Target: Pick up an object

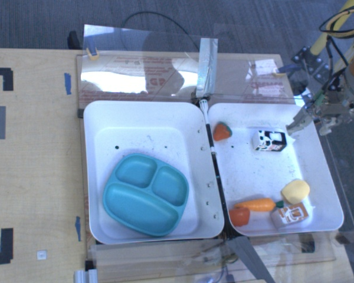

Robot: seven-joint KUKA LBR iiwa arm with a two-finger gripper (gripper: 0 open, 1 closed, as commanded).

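The right bin (pixel 253 170) holds several small items. A red-orange strawberry (pixel 222 132) lies near its top left. A black-and-white milk carton (pixel 271 140) lies right of it. Along the front sit a yellow lemon (pixel 295 190), an orange carrot (pixel 256 205), a red tomato (pixel 240 216) and a small white-and-orange carton (pixel 291 214). My gripper (pixel 301 121) hangs over the right bin's upper right rim, just right of the milk carton and above it, with nothing seen in it.
The left bin (pixel 100 128) holds a teal divided plate (pixel 146 194). A clear plastic sheet (pixel 147 69) and a metal post (pixel 207 63) stand behind the bins. Cables and yellow hose (pixel 336 22) hang at the far right by the arm.
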